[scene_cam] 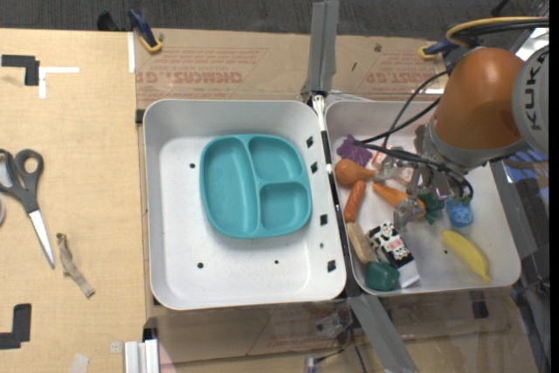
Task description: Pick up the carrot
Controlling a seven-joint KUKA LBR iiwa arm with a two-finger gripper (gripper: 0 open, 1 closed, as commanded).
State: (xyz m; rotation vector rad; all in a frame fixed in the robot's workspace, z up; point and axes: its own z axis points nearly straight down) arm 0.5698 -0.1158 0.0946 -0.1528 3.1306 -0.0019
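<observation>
**Claw down in the right bin, over the toy clutter**

Down in the right bin (502, 214), the claw (428, 192) hangs at the end of the grey arm (476, 113) with its orange band, low over the pile of toys. Whether it is apart or together cannot be told from this angle; cables and the wrist hide much of it.

Just beneath and beside the claw lies one small orange piece with a green end (409, 200), touching or nearly touching the claw. Further left lies the carrot (353, 200), a single long orange shape near the bin's left wall, apart from the claw. Above it sits one rounder orange toy (352, 173), and above that one purple toy (355, 150).

To the claw's right is one blue object (460, 214), and below that one yellow banana (467, 253). Toward the bin's front lie one black-and-white patterned carton (390, 243), one dark green item (382, 277) and one tan stick-like piece (359, 242).

Two white bins stand side by side on the surface (70, 188). The left bin (166, 214) holds one teal divided plate (257, 185) with three compartments.

Out on the surface to the far left lies one pair of scissors (28, 196).
</observation>
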